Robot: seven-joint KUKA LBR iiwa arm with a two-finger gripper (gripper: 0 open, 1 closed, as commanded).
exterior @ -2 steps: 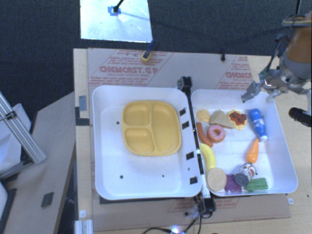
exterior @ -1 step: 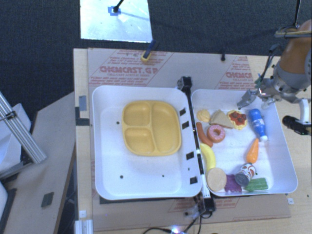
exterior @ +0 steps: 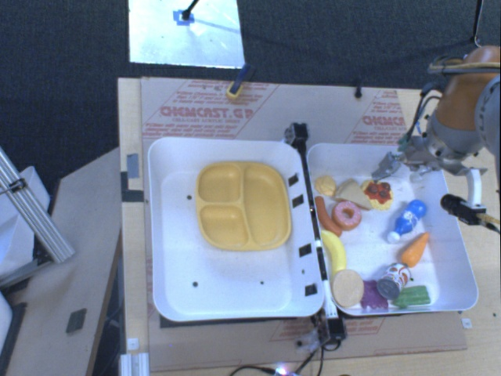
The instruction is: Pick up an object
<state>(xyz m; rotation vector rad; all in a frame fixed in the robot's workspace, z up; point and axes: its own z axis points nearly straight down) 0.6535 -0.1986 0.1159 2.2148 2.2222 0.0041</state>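
Fingers [exterior: 389, 165] hover just above pizza slice [exterior: 378, 193] — apart.

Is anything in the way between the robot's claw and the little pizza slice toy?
Nothing visible blocks it. The gripper hangs just above and beside the pizza slice in the right bin. The pink donut and blue bottle lie beyond the slice, not between.

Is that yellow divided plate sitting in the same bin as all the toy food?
No, the yellow divided plate lies alone in the left bin, while the toy food, such as the banana, is in the right bin.
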